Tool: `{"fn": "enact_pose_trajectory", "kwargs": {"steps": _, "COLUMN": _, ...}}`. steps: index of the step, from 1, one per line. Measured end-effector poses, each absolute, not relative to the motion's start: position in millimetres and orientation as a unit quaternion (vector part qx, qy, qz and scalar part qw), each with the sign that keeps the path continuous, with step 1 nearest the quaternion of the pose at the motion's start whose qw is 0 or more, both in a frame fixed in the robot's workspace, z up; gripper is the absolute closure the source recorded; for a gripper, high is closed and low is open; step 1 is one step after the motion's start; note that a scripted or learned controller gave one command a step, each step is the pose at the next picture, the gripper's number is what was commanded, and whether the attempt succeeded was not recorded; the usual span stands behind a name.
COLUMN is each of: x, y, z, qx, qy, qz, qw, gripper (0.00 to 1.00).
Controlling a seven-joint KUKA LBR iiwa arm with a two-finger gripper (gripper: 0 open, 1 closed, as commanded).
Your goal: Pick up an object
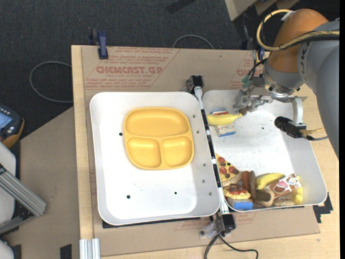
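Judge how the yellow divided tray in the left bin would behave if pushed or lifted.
The yellow tray looks like rigid moulded plastic, so probably stiff and light. It lies flat on the left bin, so it would likely slide, not roll.

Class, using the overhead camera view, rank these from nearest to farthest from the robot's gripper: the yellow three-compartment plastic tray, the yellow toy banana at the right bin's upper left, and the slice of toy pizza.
1. Yellow toy banana: just left of the gripper, right bin's upper left.
2. Toy pizza slice: lower in the right bin, by its left wall.
3. Yellow three-compartment plastic tray: left bin.

A yellow divided tray (158, 137) lies in the left white bin (108, 161)
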State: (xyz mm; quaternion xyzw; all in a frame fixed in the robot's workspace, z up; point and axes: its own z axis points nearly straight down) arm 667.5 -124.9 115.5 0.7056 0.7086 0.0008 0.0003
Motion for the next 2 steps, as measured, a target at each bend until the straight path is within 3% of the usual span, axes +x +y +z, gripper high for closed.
{"fn": "enact_pose_trajectory", "kwargs": {"steps": 1, "x": 612.8, "y": -123.3, "z": 127.4, "qx": 0.708, "qy": 0.706, "qz": -0.0014, "qw": -0.002, "gripper": 1.00}}
{"fn": "enact_pose_trajectory", "kwargs": {"steps": 2, "x": 577.1, "y": -154.4, "z": 181.0, "qx": 0.708, "qy": 0.706, "qz": 0.0000, "qw": 0.001, "gripper": 1.00}}
